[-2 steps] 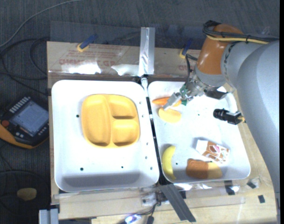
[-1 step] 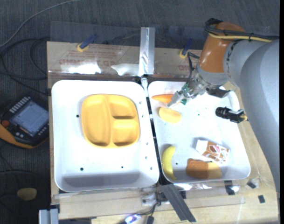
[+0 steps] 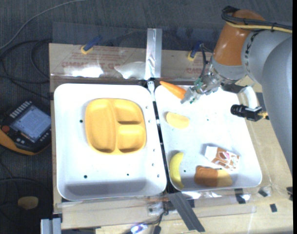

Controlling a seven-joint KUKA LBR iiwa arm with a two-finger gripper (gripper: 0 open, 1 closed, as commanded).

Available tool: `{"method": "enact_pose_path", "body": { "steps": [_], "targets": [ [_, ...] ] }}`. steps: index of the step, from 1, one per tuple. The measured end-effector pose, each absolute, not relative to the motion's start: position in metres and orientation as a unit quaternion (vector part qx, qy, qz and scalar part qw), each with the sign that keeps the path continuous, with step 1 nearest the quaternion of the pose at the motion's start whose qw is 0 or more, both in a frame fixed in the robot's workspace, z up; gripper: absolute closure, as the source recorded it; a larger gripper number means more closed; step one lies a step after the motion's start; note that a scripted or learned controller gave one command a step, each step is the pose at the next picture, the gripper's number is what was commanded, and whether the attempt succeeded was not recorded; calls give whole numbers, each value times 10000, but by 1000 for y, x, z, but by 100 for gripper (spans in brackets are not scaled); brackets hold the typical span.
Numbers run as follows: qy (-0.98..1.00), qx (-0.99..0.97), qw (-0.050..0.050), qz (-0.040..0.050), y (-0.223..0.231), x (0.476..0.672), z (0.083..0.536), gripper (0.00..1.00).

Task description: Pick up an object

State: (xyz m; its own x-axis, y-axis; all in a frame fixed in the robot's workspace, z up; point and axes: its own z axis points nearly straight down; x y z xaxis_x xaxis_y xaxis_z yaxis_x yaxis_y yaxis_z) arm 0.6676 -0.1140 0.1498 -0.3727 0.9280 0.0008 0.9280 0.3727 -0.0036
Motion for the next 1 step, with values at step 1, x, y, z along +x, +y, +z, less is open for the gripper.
{"method": "enact_pose_path", "body": {
  "steps": [1],
  "targets": [
    [-8038,-5947,76,126,-60,658,177,100]
  ]
}}
